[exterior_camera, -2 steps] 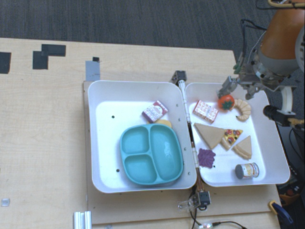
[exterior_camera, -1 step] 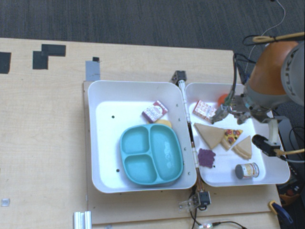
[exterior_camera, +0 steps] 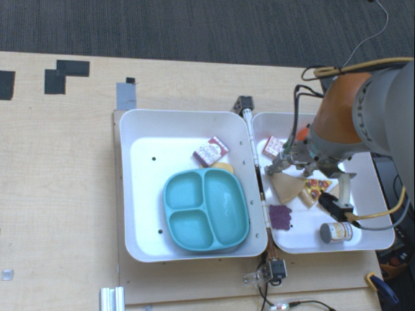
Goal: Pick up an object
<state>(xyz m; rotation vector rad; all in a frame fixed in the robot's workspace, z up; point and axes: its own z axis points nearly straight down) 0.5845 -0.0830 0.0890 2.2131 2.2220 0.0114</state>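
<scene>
Step in hand: the arm (exterior_camera: 363, 112) reaches in from the right of the frame and hangs low over the right bin (exterior_camera: 382, 238); I judge this the approach to a grab, with nothing lifted yet.
Claw: the claw (exterior_camera: 303, 164) sits among dark wrist parts and cables above the middle of the right bin; whether it is open or closed I cannot tell, and nothing can be seen gripped in it.
Likely target: a tan wedge (exterior_camera: 285, 188) lies just below and slightly left of the claw, close under it.
Other things in right bin: a pink-and-white packet (exterior_camera: 273, 147) up and to the left of the claw; a colourful wrapper (exterior_camera: 316, 188) just beside the wedge on its right; a purple scrap (exterior_camera: 281, 217) lower left; a small bottle (exterior_camera: 337, 232) on its side at lower right, well apart from the claw.
Left bin: the left bin (exterior_camera: 139, 193) holds a blue divided plate (exterior_camera: 206, 209) and a second small packet (exterior_camera: 210, 152) above it.
Next move calls for: a short straight drop onto one piece, probably the wedge, then a clean squeeze; the crowding wrapper could spoil the grip.
</scene>
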